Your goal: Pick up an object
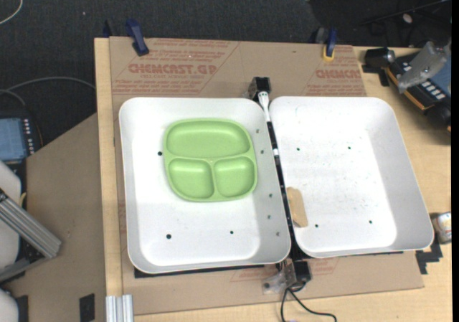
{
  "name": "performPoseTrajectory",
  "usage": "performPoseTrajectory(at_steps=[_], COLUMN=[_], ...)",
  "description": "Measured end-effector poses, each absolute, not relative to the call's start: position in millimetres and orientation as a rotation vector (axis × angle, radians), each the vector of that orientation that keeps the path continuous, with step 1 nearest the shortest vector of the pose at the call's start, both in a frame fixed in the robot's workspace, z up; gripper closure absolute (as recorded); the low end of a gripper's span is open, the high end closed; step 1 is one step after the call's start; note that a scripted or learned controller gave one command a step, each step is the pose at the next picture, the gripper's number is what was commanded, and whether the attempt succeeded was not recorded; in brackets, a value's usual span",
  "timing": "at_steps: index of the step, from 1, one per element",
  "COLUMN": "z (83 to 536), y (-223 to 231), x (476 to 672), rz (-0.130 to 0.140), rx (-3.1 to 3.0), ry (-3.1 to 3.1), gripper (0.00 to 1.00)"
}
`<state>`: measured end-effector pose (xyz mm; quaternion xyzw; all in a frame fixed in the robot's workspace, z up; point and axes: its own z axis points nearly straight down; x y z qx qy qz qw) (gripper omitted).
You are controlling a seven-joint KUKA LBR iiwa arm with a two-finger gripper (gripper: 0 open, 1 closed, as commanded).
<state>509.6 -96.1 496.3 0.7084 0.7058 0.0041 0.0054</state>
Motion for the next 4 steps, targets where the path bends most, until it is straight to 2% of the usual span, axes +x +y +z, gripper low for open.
performPoseTrajectory(at_steps=[1, 2, 3, 4], z=[500, 414, 353, 423], y=[-94, -48, 77, 31], x=[513.7, 477.3, 477.9, 480.0], rz=[0.005, -0.010, -0.007, 0.010], rx=[2.216, 2.223, 2.212, 2.222], ry=[2.217, 2.233, 2.243, 2.211], gripper=[1.00, 1.00, 1.00, 1.00])
